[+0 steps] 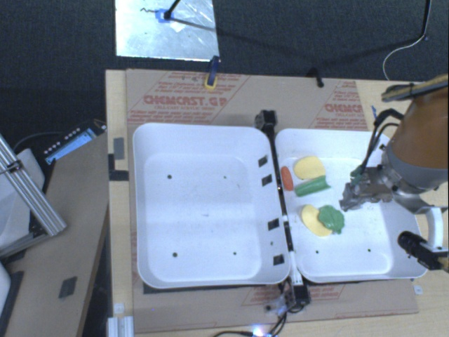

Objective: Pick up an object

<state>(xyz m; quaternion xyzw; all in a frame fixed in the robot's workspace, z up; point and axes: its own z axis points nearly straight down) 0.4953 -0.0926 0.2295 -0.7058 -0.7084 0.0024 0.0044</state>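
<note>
The objects lie in the right bin [351, 269], grouped in its left half. A yellow piece [309, 166] sits farthest from the camera. Just near of it, a green elongated piece [311, 185] lies at a slight slant, its left end close to the yellow piece's near edge. An orange-red piece [286, 178] lies along the bin's left wall, left of both. Nearer the camera, a second yellow piece [313, 221] lies flat, and a green leafy piece [332, 218] rests against its right side, overlapping it.

The hand [353, 196] is over the right bin, just right of the green leafy piece and apart from it. No object is visible in the hand. Whether the hand is open or closed cannot be determined from this view. The arm [421, 142] enters from the right, with its orange band above the wrist.

The left bin [203, 209] adjoins the right bin along a dark centre divider [275, 202]. Both bins rest on a brown board [189, 100] on the table. A silver sheet [167, 20] lies at the far left on the dark floor.
</note>
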